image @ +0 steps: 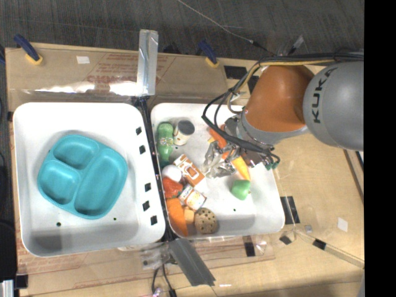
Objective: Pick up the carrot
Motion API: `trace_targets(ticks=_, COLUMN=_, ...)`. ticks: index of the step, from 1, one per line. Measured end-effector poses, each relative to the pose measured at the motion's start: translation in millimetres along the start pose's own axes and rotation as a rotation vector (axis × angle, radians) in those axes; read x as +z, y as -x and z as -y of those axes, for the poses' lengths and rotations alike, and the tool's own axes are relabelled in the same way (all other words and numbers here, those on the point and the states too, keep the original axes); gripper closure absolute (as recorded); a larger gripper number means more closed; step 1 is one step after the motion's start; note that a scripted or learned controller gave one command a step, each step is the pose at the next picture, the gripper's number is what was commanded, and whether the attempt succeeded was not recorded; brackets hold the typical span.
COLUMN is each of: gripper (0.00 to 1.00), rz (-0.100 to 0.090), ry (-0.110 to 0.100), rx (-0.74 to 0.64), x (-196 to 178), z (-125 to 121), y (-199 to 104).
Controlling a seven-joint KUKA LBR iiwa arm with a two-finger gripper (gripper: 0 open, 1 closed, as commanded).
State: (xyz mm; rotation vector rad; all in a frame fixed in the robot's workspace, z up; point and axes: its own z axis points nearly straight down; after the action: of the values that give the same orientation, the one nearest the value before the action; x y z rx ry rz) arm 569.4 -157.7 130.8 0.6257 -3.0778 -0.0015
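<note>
Where the bench edge lies nearest to us, we see the front rim of the right bin (266, 223), and just inside it a brown dotted cookie-like piece (206, 221) beside an orange chunk (176, 214). Above these lie two small cartons (192, 197), a red and white round item (171, 174), and, further right, a green toy vegetable (241, 190). In the left bin (37, 228) rests a teal divided plate (82, 175), well apart from the arm. In the middle of the right bin the gripper (218, 159) points down among the clutter, and the carrot (240, 166), orange with a yellowish end, lies just beside it on the right, under the wrist; we cannot tell whether the gripper is open or closed, nor whether it has hold of anything. Beyond it sit a green pear-like fruit (165, 140) and a small dark-topped can (184, 129) near the far wall. Farther back, the orange band (278, 101) and grey arm (337, 104) rise to the right, cables looping around them.
</note>
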Motion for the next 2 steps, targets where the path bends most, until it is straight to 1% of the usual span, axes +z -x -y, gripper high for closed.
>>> trace_targets(ticks=1, gripper=1.0, rz=0.008, ry=-0.011, rx=-0.239, x=-170.2, z=61.7, y=9.7)
trace_targets(ticks=2, gripper=1.0, rz=0.003, ry=-0.003, rx=-0.432, x=-129.0, z=75.8, y=44.8)
